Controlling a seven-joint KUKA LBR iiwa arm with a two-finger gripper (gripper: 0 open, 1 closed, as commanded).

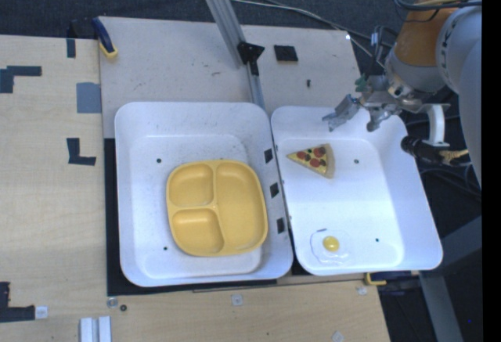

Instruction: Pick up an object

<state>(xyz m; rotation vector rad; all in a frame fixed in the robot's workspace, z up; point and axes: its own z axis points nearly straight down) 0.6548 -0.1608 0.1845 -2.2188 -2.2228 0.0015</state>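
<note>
White shallow right bin (407,199): toy pizza slice (314,160) and toy fried egg (329,245) lying inside, untouched; grey two-finger gripper (356,115) above far rim, fingers apart, holding nothing; descent, grasp, lift all left.

Yellow divided plate (217,207), white bins (129,176), red-dotted tan pizza slice (315,160), white-and-yellow fried egg (329,245)

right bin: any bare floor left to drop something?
Yes. In the right bin, the middle is bare between the pizza slice and the fried egg, extending to the right wall. The far edge is crowded: gripper hangs near the pizza.
</note>
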